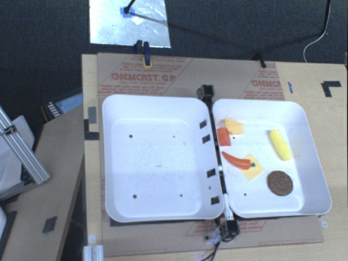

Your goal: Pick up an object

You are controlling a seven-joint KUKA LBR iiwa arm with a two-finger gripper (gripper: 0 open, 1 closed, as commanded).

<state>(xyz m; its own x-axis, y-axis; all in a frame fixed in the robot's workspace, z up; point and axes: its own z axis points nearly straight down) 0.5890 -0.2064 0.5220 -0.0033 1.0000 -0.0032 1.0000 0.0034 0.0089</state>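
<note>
A metal frame (22,151) slants in at the far left edge, beside the bench (62,167). Further in, a sheet of foil (128,15) lies on the dark floor at the top, with a black cable crossing it. Just below the foil, a blue and yellow clamp (145,54) grips the far edge of a board (141,76) with red print, which lies under both bins.

The left bin (109,145) sits on the board, its white floor showing a few small dark dots. Its right wall touches the right bin (312,156), and black clips (206,138) run along the shared rim.

All the objects to be picked lie in the right bin. Nearest the shared rim, a red block (223,136) lies flat, touching a yellow chunk (234,126) just behind it. In front of these, a red pepper (237,160) lies across the floor, its tip resting on a yellow slice (254,170). To the right, well apart from that cluster, a corn cob (280,144) lies pointing away from the camera. A brown disc (280,182) lies flat near the front right corner, close to the slice but not touching it.

A thin white cable (322,37) trails over the dark floor at the upper right, and a black mark (330,87) sits on the bench below it.
</note>
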